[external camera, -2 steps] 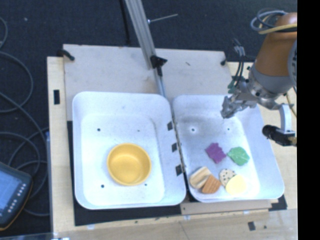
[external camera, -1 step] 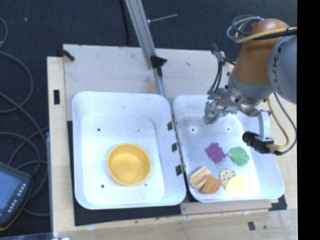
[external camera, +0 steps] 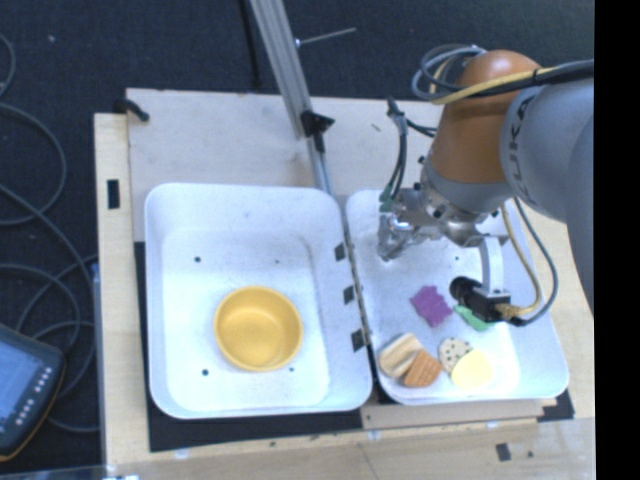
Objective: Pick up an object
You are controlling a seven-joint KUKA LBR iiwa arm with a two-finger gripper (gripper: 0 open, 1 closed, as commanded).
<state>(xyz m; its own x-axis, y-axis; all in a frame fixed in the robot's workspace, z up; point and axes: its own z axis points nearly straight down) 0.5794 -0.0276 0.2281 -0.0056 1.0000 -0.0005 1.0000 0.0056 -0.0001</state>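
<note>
The fingers (external camera: 391, 236) hang over the upper left of the right bin (external camera: 540, 363), near the divider; at this slant they blur together, so I cannot tell whether they are apart or closed, and nothing visible sits between them. The gripper (external camera: 393, 240) is well apart from the likely targets, which cluster at the bin's lower end: a purple block (external camera: 432, 305), a green piece (external camera: 476, 315), a tan block (external camera: 399, 352), an orange wedge (external camera: 424, 370), a spotted piece (external camera: 454, 349) and a pale yellow disc (external camera: 474, 370). They look like light, rigid toy food, probably smooth. The purple block stands alone and offers flat sides to pinch. The lower items touch and crowd the rim, leaving little finger room. A yellow bowl (external camera: 258, 327) sits in the left bin (external camera: 170, 268).
</note>
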